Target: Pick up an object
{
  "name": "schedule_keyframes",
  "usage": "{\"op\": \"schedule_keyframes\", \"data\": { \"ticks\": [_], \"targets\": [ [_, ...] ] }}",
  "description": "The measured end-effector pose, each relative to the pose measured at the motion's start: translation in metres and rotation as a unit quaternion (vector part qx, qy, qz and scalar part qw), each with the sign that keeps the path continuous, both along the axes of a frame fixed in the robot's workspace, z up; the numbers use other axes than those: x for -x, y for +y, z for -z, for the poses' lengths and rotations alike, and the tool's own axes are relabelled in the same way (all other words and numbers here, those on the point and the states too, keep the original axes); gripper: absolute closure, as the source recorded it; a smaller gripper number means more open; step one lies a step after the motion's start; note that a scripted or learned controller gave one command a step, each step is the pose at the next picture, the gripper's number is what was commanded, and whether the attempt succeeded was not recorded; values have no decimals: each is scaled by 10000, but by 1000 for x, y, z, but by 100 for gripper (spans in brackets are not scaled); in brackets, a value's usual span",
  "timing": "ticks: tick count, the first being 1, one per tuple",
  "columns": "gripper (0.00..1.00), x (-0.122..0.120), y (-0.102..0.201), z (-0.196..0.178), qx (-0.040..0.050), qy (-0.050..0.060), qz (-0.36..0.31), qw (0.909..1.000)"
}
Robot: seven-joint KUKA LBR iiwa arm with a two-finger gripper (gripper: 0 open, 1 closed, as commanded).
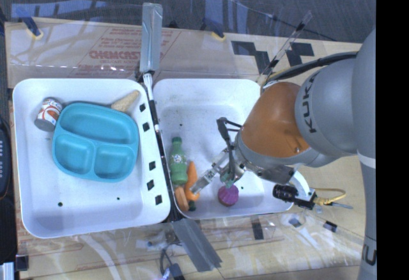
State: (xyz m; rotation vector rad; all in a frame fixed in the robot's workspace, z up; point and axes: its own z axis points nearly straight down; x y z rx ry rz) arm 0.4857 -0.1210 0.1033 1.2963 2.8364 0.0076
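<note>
Arm (300, 125) overhead; tool (220, 178) fingers apart between purple object (228, 195), carrot (192, 174), green bottle (177, 161).

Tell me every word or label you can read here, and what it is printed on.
"KUK", the visible part of a brand name, on the grey arm.
"CHEMCAST", in red on the clear sheet behind the bins.
The smaller red print above it is too blurred to read.
The can beside the blue tray bears a label too small to read.

Beside the gripper (220, 178), passage is obstructed by a purple ball (228, 195), green bottle (177, 159) and orange pieces (192, 173); beyond it, bin floor (198, 112) is left open
</note>
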Motion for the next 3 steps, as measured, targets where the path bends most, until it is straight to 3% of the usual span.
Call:
{"op": "schedule_keyframes", "data": {
  "ticks": [1,2,3],
  "targets": [
    [0,-5,-17,14,8,111,-2427,9700],
    [0,-29,0,-8,21,135,-1129,9935],
    [0,-1,-39,-49,0,115,-1183,9929]
  ]
}}
